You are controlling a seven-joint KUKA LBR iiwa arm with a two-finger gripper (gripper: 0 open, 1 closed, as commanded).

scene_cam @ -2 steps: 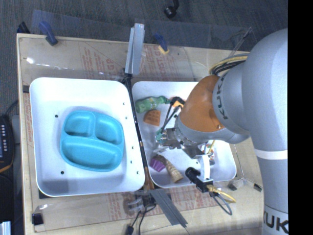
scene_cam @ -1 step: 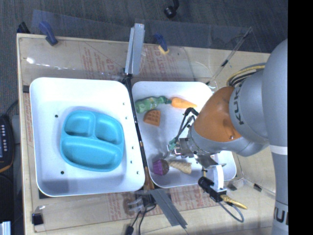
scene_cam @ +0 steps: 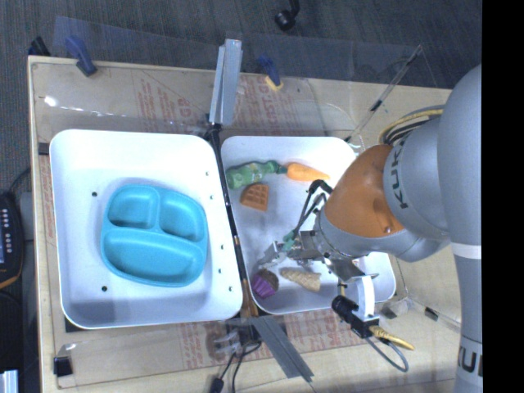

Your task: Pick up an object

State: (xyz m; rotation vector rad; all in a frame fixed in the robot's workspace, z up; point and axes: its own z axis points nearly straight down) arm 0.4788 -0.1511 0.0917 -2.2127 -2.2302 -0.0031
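Note:
The right bin [scene_cam: 274, 148] holds a few small toys. At its far side lie a green piece [scene_cam: 250, 173] and an orange carrot [scene_cam: 304, 171], with a brown waffle-like piece [scene_cam: 255, 196] just in front of them. Near the front wall sit a purple piece [scene_cam: 264, 283] and a beige cone [scene_cam: 301, 278]. My gripper [scene_cam: 282, 252] hangs low over the middle of this bin, just above the purple piece and the cone. The orange wrist band [scene_cam: 364, 207] and the grey arm cover the bin's right half. I see nothing held in the gripper.
The left bin [scene_cam: 74, 158] holds a blue divided plate [scene_cam: 155, 234]. A grey metal bar [scene_cam: 224, 80] stands at the back between the bins. Cables and a black-and-yellow fitting [scene_cam: 360, 318] hang below the wrist by the right bin's front corner.

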